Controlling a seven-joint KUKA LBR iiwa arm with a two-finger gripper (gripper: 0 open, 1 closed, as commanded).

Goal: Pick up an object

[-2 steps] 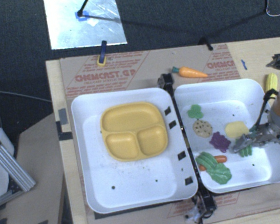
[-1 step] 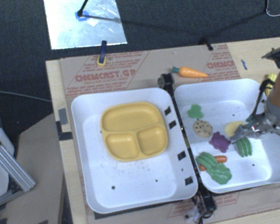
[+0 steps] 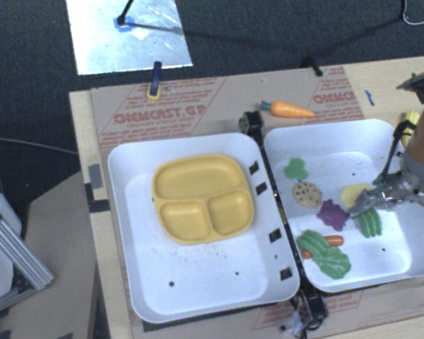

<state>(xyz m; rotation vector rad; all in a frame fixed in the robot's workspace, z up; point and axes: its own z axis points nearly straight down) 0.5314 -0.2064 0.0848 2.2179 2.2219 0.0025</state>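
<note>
Grey gripper [image 3: 368, 204] above green toy [image 3: 370, 222]

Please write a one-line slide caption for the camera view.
Gripper low in the right bin among toy foods; yellow divided plate in the left bin.

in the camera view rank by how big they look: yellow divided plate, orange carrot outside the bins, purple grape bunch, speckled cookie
1. Yellow three-compartment plastic plate, by far the largest.
2. Orange toy carrot.
3. Purple toy grape bunch and tan speckled cookie look alike in size; unranked.

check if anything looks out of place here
One thing: a toy carrot lies on the cardboard behind the right bin, outside both bins, while the other toy foods sit inside that bin.
</note>
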